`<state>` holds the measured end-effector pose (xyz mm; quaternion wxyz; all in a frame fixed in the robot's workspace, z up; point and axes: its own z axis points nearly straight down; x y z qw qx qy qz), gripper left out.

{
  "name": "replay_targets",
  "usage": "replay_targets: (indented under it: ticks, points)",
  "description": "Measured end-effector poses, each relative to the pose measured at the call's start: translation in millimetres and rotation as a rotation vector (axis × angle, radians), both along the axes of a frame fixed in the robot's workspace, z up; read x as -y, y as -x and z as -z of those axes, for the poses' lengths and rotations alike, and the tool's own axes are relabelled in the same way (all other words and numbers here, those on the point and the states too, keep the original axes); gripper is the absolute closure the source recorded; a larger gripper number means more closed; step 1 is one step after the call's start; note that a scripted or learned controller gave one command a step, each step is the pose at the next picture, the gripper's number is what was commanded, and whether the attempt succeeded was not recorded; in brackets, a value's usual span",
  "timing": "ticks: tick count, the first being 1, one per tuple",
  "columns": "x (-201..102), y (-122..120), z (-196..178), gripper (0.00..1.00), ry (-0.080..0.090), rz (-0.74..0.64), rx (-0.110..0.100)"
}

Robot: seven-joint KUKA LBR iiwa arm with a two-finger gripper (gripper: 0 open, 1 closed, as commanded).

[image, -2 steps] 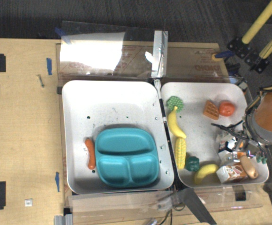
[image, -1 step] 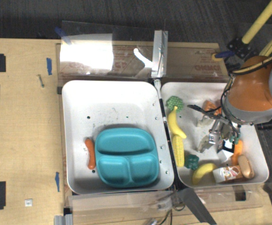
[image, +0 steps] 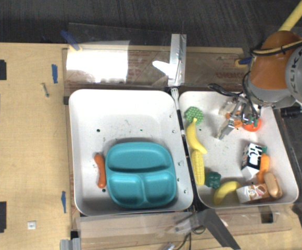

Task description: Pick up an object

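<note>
Fingers (image: 229, 125) of the grey arm hang over the upper part of the right bin (image: 289, 160); they look parted, the metal tips splayed with nothing seen between them, one tip pointing down toward the bin floor. Just beside them, to the right, lies a small red-orange object (image: 251, 124) with a bit of green on it, too small to name, close to the wrist hardware.

That right bin holds most of the things. Along its left wall run a green leafy toy (image: 194, 113), a yellow banana (image: 194, 138) below it, and a yellow corn cob (image: 198, 166) lower still, end to end in a loose line. A dark green lump (image: 212, 179) sits beside the corn's lower end. Near the bottom rim lies a second yellow fruit (image: 225, 190), touching a small white carton (image: 251, 192). At the right side, a black-and-white carton (image: 252, 156) stands tilted, an orange carrot (image: 264, 164) against it, and a tan bread roll (image: 272, 185) below.

Left bin (image: 83, 113) carries a teal divided tray (image: 140, 174), three compartments, sitting in the lower half. An orange-red sausage (image: 101, 170) lies just beside the tray's left edge, lengthwise along it. Both bins rest on the table (image: 21, 139), touching along their shared middle edge.
</note>
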<state>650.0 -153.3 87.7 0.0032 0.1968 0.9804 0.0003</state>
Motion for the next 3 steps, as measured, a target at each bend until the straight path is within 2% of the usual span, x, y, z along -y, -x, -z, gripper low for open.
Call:
replay_targets:
  ticks: [1,2,3]
  points:
    - [-25,73,0,0.0,-0.001,0.011,-0.003]
    - [-15,5,0,0.0,0.0,0.005,0.003]
    - [-16,2,-13,1.0,0.002,0.002,0.013]
